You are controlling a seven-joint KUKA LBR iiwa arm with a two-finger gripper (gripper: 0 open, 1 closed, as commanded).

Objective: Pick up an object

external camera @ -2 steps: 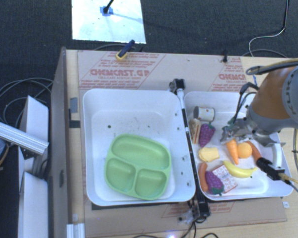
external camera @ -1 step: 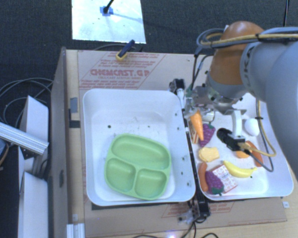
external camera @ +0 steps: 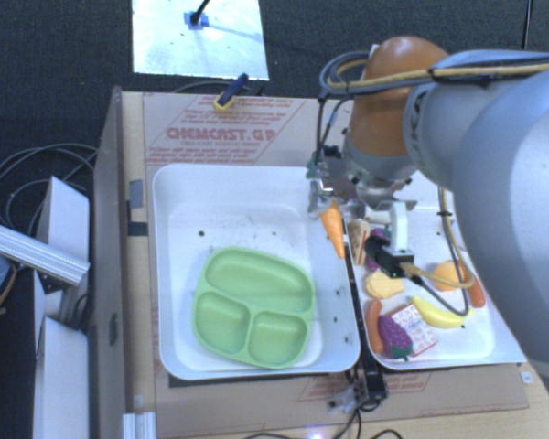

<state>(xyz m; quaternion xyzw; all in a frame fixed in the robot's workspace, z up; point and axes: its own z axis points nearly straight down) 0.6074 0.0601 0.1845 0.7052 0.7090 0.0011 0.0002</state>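
Dark carpeted floor, pale square sheet lying on it beyond printed brown cardboard bench cover, black cables left of cardboard.

A small orange carrot (toy-like, tapering to a point) hangs tilted, its thick end up just under the end effector and its tip pointing down and to the right. It sits over the ridge where the left bin meets the right bin.
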